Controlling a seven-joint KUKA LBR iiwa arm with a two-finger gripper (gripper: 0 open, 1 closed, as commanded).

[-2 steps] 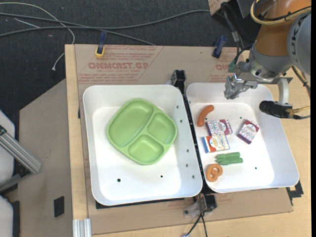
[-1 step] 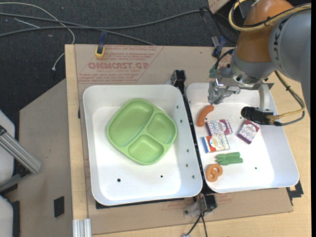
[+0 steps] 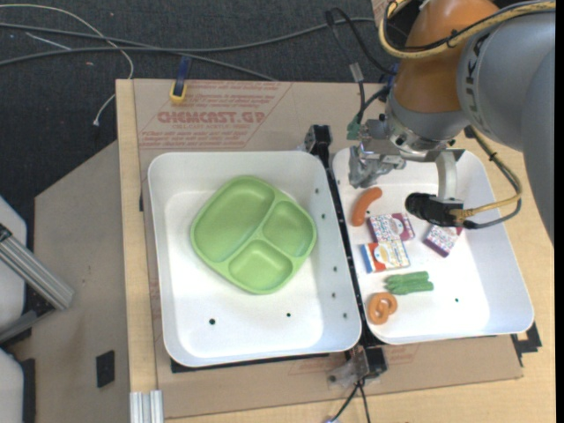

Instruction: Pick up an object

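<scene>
My gripper hangs over the far left part of the right bin, just above the top end of an orange sausage-shaped toy. Nothing shows between its fingers. Below the sausage lie a small pink and white box and a flat card with red and blue print. A green bean pod and an orange pretzel lie nearer the front. A small purple and white packet sits to the right.
The left bin holds a green divided plate. A black clamp sits at the far end of the ridge between the bins. A black cable fitting hangs over the right bin. Cardboard lies under both bins.
</scene>
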